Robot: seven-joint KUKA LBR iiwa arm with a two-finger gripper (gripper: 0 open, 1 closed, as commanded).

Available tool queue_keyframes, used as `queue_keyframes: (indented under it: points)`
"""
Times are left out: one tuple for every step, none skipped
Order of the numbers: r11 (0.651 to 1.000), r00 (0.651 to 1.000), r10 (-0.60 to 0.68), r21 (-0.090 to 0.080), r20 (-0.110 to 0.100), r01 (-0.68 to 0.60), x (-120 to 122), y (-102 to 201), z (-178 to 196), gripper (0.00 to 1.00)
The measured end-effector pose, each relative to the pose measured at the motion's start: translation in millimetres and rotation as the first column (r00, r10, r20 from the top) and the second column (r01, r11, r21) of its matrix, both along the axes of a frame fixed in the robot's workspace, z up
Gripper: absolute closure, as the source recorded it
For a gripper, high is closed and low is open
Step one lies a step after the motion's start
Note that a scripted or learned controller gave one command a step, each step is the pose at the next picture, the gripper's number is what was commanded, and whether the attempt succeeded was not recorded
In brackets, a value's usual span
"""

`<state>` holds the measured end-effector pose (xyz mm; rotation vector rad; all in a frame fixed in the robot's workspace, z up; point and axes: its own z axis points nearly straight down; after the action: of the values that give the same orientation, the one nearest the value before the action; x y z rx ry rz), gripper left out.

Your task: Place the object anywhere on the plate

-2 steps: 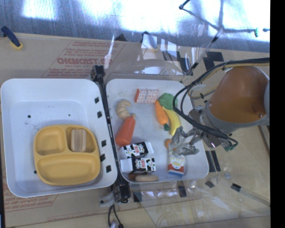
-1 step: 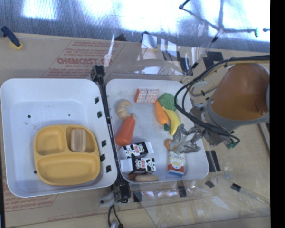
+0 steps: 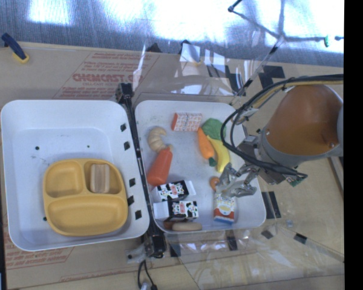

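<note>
Hovering over the small carton (image 3: 224,210) in the right bin (image 3: 254,213), our gripper (image 3: 235,183), fingers unreadable, looks mid-pick; next we must lift it to the yellow plate (image 3: 85,213).

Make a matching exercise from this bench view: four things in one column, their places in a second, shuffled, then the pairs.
Things
1. yellow plastic divided plate
2. red plastic bottle
3. yellow toy banana
4. small orange-and-white carton

Places
A. right bin, near its left wall
B. right bin, bottom right corner, just below the gripper
C. left bin
D. right bin, beside the orange toy carrot

Pairs: 1-C, 2-A, 3-D, 4-B
</note>
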<state>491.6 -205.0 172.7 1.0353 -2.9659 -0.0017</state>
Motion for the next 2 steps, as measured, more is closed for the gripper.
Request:
queue_keyframes:
  points:
    - [0.941,0.941,0.337,-0.001,0.004,-0.337,7.2,-3.6,8.6,1.00]
    - [0.676,0.676,0.737,-0.002,0.005,-0.737,-13.4,-3.3,18.1,1.00]
